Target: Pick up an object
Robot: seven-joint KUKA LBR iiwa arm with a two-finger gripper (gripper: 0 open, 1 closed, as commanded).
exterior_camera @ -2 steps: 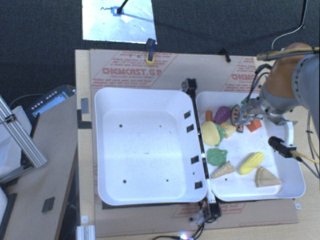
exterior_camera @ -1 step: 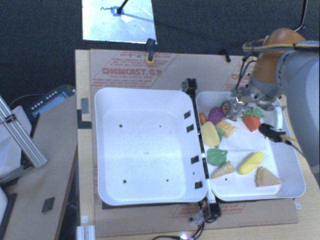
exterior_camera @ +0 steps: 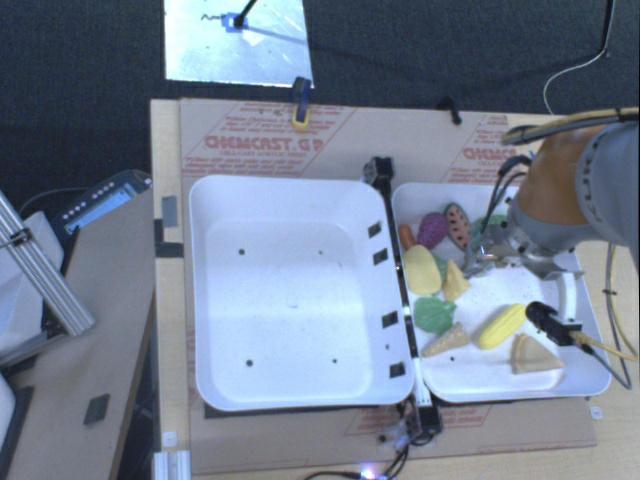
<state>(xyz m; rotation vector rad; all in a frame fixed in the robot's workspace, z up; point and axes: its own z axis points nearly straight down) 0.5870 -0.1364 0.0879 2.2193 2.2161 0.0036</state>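
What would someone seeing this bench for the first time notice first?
Probably the cluster of bright toy foods in the right bin: a yellow corn cob, a purple piece, a green piece and pale wedges. Over that bin's far right part hangs the grey arm with its orange band, gripper low among the toys. The left bin beside it is plain white.

Red print runs across the protective film on the board that lies under the two bins. Along its far edge, behind the left bin, the words read "CHEMCAST GP". The same red lettering shows again toward the far right corner, set at a slant and partly cut off, so only fragments can be made out. Smaller lines around it are too fine to read.
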